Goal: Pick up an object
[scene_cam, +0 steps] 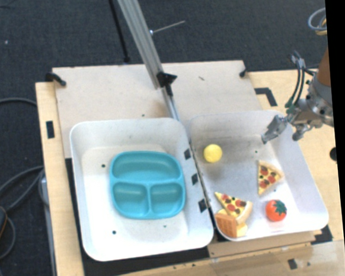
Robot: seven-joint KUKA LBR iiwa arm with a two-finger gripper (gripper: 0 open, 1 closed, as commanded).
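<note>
The released claw (286,128) hovers at the right bin's (309,171) far edge, just above the pizza slice (268,175).

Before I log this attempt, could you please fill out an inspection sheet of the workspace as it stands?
Surface: wooden bench bearing left bin and right bin.
Job's things: in the right bin, yellow ball, pizza slice, second pizza slice touching a waffle piece, tomato.
Clutter: blue divided plate in the left bin.
Grippers: gripper above the right bin's far right rim, holding nothing.
Cables: black cable on the floor at left; wires along the arm.
Surroundings: dark carpet; aluminium rail.
</note>
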